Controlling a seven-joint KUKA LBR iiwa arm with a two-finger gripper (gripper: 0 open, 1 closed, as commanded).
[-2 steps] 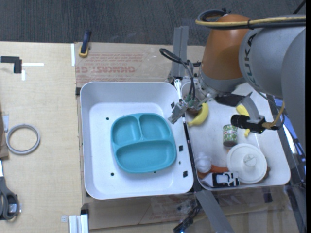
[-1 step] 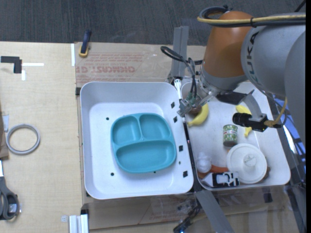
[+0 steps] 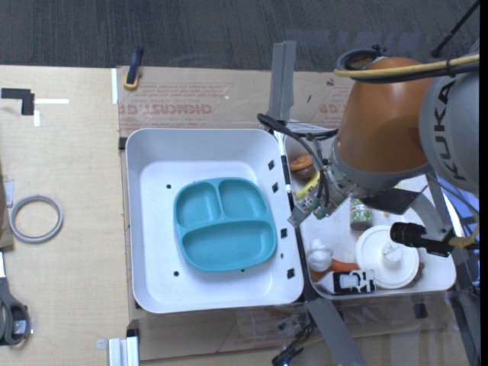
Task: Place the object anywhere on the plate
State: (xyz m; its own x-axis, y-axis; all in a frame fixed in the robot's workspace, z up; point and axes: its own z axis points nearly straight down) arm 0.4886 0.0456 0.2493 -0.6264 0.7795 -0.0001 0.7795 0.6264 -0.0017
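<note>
A teal plate [image 3: 225, 224] with three compartments lies in the middle of the left white bin [image 3: 145, 227], with nothing on it. My gripper [image 3: 311, 204] hangs low over the left part of the right bin [image 3: 438, 280], just right of the wall between the bins. The arm's orange band [image 3: 381, 120] covers much of that bin. Around the gripper lie small objects: a burger-like toy [image 3: 303, 163] behind it, a yellow piece [image 3: 305, 190] right at it, and a white and red item [image 3: 318, 255] in front. I see nothing clearly held.
The right bin also holds a small green-labelled can [image 3: 360, 216], a white round lid-like object [image 3: 387, 257], an orange stick [image 3: 345, 266] and a black and white item [image 3: 353, 282]. A roll of tape [image 3: 33, 218] and scissors [image 3: 14, 320] lie on the bench at left.
</note>
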